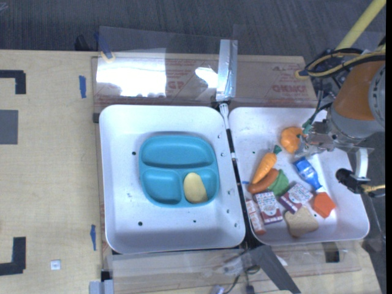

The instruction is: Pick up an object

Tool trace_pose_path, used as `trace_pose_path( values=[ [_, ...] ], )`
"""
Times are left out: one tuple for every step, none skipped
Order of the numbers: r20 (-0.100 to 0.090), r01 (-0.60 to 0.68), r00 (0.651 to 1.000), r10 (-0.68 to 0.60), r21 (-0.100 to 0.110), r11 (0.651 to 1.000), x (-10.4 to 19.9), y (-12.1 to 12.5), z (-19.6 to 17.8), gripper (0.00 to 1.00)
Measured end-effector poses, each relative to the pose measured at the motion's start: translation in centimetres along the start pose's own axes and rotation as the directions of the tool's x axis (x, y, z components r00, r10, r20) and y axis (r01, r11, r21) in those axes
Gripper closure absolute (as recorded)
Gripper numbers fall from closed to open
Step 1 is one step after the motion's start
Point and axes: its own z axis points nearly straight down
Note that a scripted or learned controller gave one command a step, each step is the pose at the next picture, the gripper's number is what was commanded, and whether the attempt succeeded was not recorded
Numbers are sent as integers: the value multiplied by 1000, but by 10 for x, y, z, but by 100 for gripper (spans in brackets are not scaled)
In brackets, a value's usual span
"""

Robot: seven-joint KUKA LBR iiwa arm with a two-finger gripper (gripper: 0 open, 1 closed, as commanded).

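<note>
Currently two white bins sit side by side on the bench: left bin (116, 182) holds a blue divided tray (174, 164) with a yellow potato-like object (195, 187) in its lower right compartment. Right bin (349, 225) holds the clutter: a carrot (265, 166) lying tilted, touching a green item (280, 182) just below it; a blue-and-white tube (306, 171) to their right; small red-and-white packets (268, 206) near the bin's lower left; a tan bread-like piece (301, 221) at the lower edge; an orange-red block (323, 204) just beside it. An orange round object (291, 139) sits near the top of that bin, right against the gripper (313, 137). Arm (361, 97) comes in from the right, orange band above the wrist, gripper low over the upper part of the right bin. Gripper state: cannot tell from this angle, and can't confirm the orange object is being held, only that they're adjacent.
</note>
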Motion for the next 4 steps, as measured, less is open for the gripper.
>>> trace_pose_path(
  values=[
    [0,0,1000,0,2,1000,0,0,1,0],
    [0,1,1000,-1,-2,1000,0,1,-10,100],
    [0,-18,1000,18,8,1000,31,8,12,100],
    [-1,-17,1000,17,9,1000,32,8,13,0]
  ],
)
